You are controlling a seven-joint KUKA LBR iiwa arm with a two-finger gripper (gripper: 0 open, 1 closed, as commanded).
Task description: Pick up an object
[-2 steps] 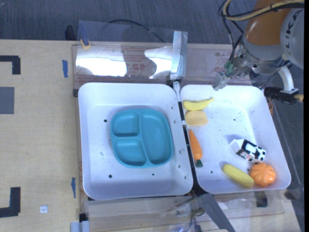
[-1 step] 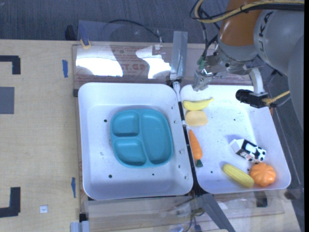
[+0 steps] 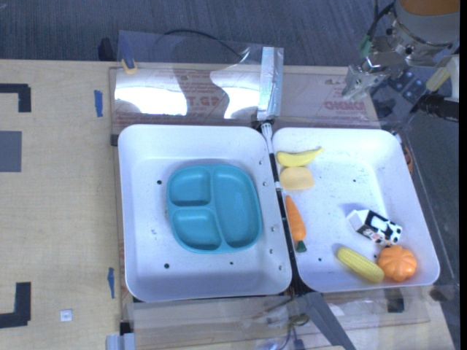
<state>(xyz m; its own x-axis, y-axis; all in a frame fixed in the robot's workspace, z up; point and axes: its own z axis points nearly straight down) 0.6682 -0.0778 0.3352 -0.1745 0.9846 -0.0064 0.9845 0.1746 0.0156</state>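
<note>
2 shallow white bins sit side by side on the bench, seen from above at a slant. A teal divided plate [image 3: 214, 207] with 3 compartments lies flat in the left bin [image 3: 139, 159], near its middle. The right bin [image 3: 350, 166] carries 6 small items. A toy banana [image 3: 299, 157] lies near the bin's upper left corner, with a pale yellow rounded piece [image 3: 296, 178] touching it just below. A toy carrot [image 3: 295, 220] runs along the left wall beneath them, its green tip toward the camera. A black-and-white toy [image 3: 375, 227], possibly a cow, rests toward the right side, and an orange toy pumpkin [image 3: 398, 262] sits just below it in the lower right corner. A yellow corn cob [image 3: 359, 263] lies tilted beside the pumpkin, touching or nearly touching it. The arm's gripper [image 3: 363, 77] hangs at the upper right, beyond the far rim of the right bin and well apart from every toy; nothing is seen between its fingers, and whether they are spread or closed cannot be told from this view.
</note>
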